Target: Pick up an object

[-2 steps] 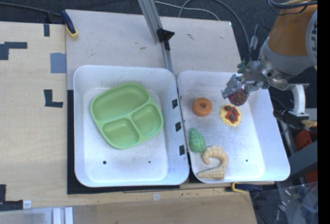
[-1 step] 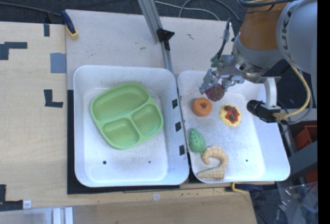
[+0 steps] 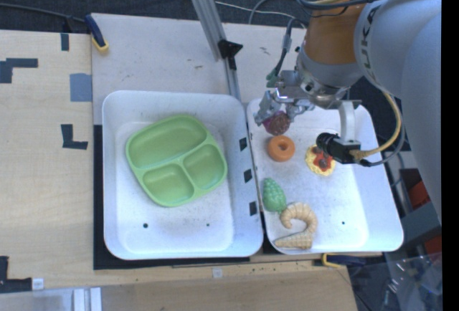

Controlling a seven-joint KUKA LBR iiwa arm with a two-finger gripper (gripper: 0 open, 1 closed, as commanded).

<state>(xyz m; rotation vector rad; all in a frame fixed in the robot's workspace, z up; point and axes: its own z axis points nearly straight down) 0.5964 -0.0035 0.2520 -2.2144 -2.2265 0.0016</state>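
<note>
My gripper [image 3: 281, 110] hangs over the far left corner of the right bin [image 3: 358, 227]. A dark maroon round object [image 3: 277, 124] sits directly under it, its top partly hidden by the gripper. Just in front of that lies an orange ring-shaped toy [image 3: 281, 149]. A yellow and red toy [image 3: 320, 162] lies to the ring's right. Nearer the front are a green knobbly toy [image 3: 273, 195] and a tan curved croissant-like toy [image 3: 299, 225].
The left bin [image 3: 118, 231] holds a green divided plate [image 3: 176, 159]. A slanted metal pole [image 3: 204, 1] crosses above the bins' far edge. The arm's black cable fitting [image 3: 336, 146] hangs over the right bin beside the yellow toy.
</note>
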